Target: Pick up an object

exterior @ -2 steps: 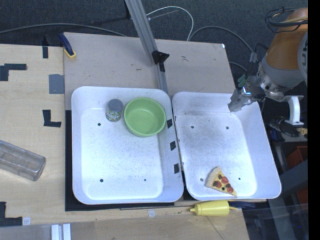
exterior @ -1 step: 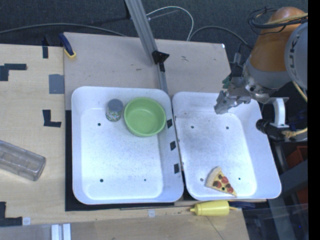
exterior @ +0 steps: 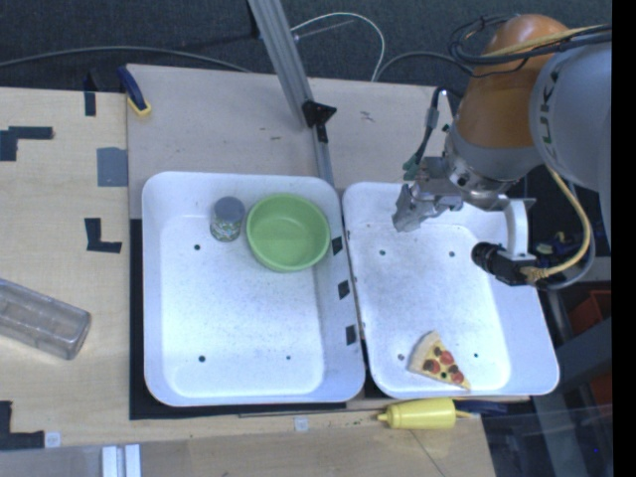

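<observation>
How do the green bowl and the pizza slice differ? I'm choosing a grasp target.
The green bowl is round and hollow, the pizza slice a flat wedge. The bowl is plain green and larger; the slice is tan with red dots. The bowl sits in the left bin, the slice in the right bin.

Arm (exterior: 556,87) cut off at right edge. Gripper (exterior: 409,215) small, blurred. Small can (exterior: 228,219) label unreadable. Clear plastic container (exterior: 40,318) cropped at left edge.

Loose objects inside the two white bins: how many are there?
3. A green bowl and a small grey-lidded jar touching it sit at the left bin's far end; a toy pizza slice lies at the right bin's near edge. The arm may hide more.
</observation>
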You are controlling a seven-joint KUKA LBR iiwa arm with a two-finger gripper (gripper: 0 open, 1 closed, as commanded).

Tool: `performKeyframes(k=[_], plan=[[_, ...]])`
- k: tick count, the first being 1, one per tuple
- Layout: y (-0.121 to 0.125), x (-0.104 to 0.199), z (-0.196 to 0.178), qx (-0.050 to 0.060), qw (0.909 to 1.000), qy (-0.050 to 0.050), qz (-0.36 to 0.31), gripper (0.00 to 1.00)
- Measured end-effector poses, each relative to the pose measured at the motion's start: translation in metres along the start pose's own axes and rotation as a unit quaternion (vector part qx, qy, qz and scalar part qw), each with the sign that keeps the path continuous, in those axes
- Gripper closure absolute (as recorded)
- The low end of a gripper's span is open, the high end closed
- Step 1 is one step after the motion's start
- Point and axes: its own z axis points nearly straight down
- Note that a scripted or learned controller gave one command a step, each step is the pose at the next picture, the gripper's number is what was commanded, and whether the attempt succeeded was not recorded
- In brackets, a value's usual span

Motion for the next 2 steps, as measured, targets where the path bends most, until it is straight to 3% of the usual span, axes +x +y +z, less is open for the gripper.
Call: performKeyframes(k=[2], plan=[[-0.03,0.11,0.002,0.001,1.0,0.0,0.0,1.0]])
